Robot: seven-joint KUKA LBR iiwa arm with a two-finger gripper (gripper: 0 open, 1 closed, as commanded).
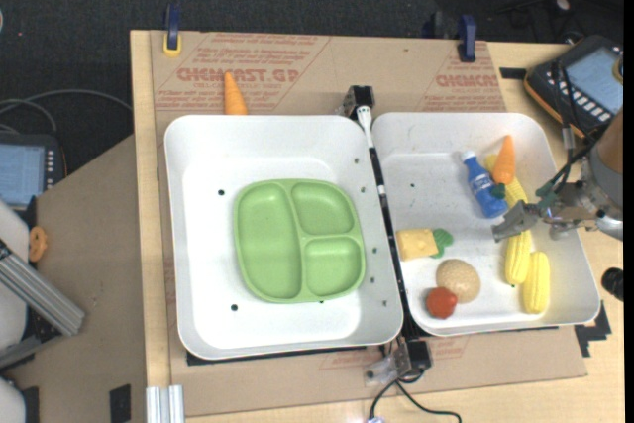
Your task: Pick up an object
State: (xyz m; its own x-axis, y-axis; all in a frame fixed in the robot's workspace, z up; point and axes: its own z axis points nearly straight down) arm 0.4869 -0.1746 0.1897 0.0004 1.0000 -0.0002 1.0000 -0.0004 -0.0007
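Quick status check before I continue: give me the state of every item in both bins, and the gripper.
green divided plate: flat in left bin, compartments bare
blue bottle: lying on its side in right bin
carrot: lying against the bottle
two corn cobs: lying side by side
yellow-green piece: lying near the divider
tan ball: resting, touching tomato
gripper: low over the corn, nothing visibly held

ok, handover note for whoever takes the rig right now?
Gripper: low over the right bin, above the banana; nothing visibly held.
Right bin: blue bottle, carrot, banana, corn cob, yellow-green piece, tan ball, tomato.
Left bin: green divided plate.
Done: nothing picked. Left: grasp and lift one object.
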